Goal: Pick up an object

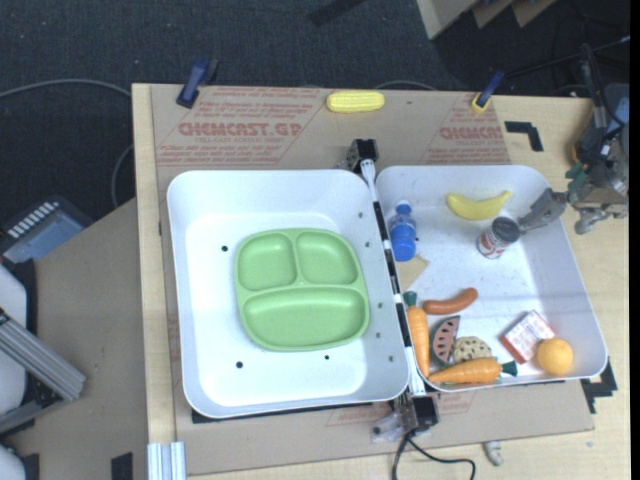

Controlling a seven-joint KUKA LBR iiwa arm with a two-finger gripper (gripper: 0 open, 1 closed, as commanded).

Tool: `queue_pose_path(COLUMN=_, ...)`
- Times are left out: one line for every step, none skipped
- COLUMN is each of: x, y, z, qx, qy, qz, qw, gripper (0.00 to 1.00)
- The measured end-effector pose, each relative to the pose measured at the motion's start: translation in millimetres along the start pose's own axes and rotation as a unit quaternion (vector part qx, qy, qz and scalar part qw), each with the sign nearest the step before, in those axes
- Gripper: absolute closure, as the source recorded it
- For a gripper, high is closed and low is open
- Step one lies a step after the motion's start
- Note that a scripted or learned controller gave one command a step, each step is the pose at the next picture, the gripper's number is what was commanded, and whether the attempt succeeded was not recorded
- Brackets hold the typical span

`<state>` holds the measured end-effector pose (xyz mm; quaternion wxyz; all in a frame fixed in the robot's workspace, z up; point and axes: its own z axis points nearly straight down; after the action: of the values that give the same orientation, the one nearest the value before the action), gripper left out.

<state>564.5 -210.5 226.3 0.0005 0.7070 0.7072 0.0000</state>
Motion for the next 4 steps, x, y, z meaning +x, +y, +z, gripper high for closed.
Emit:
queue_pose_path(x=8.4, y=80.3, z=75.3, qx=0.001, qy=0.0, qz=-0.001, qw=1.0, gripper=0.0)
queue_pose_path(x=17.4, y=73.7, z=143.1, qx=0.002, qy=0.001, qz=0.0, qw=1.0, gripper=0.0)
queue_pose_path(x=-9.8, y=-20.4, z=142.3, qx=0.003, qy=0.004, qz=-0.001, qw=1.0, gripper=0.0)
queue_pose_path(x=31.4, y=31.1, z=141.5, qx=-0.001, qy=0.0, qz=-0.001, qw=1.0, gripper=0.0)
